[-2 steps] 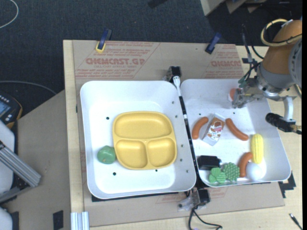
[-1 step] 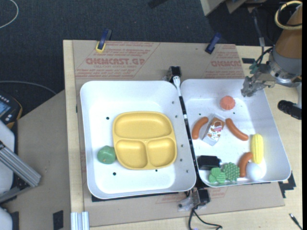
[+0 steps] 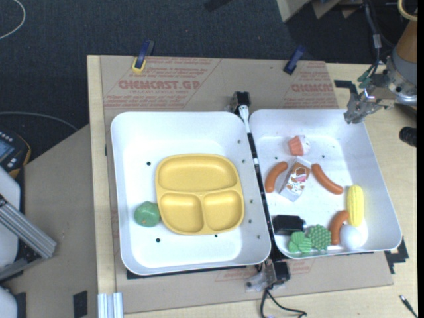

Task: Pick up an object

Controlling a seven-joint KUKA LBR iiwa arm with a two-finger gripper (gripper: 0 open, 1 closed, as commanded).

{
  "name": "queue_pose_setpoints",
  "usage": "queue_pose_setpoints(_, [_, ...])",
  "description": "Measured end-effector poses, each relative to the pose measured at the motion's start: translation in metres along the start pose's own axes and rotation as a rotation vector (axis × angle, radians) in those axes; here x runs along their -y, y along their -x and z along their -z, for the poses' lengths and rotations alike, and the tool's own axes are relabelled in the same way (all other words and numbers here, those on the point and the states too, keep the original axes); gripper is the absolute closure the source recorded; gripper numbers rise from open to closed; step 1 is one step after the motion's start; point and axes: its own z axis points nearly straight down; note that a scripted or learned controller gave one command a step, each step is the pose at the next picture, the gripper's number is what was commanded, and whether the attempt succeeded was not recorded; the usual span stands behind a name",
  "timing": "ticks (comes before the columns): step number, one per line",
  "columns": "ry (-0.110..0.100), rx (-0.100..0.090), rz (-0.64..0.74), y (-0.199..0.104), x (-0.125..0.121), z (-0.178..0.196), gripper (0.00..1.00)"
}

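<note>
green broccoli (image 3: pixel 311 240) sits at the right bin's (image 3: pixel 379 177) near edge, a black block (image 3: pixel 287 224) at its 11 o'clock and a white egg (image 3: pixel 354 236) at its 3 o'clock. yellow corn (image 3: pixel 356 204) lies beyond the egg. two sausages (image 3: pixel 275 176) flank a small carton (image 3: pixel 296 180) mid-bin. in the left bin (image 3: pixel 132 138), a green ball (image 3: pixel 148 214) rests at 9 o'clock of the yellow divided tray (image 3: pixel 199 193). farthest, the gripper (image 3: pixel 358 107) hangs above the right bin's far rim, nothing visibly in the jaws; cannot tell their state.

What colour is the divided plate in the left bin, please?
The divided plate is yellow, plain with no pattern, seen clearly in the camera view.
</note>
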Motion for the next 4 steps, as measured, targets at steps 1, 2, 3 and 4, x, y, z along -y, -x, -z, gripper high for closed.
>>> queue_pose_setpoints(1, [-0.005, -0.001, 0.0, 0.0, -0.001, 0.005, 1.0])
queue_pose_setpoints(2, [-0.011, -0.006, 0.004, -0.051, 0.022, 0.013, 1.0])
queue_pose_setpoints(3, [-0.014, -0.006, 0.003, -0.1, 0.054, 0.014, 1.0])
queue_pose_setpoints(4, [-0.015, -0.006, 0.003, -0.143, 0.093, 0.016, 1.0])
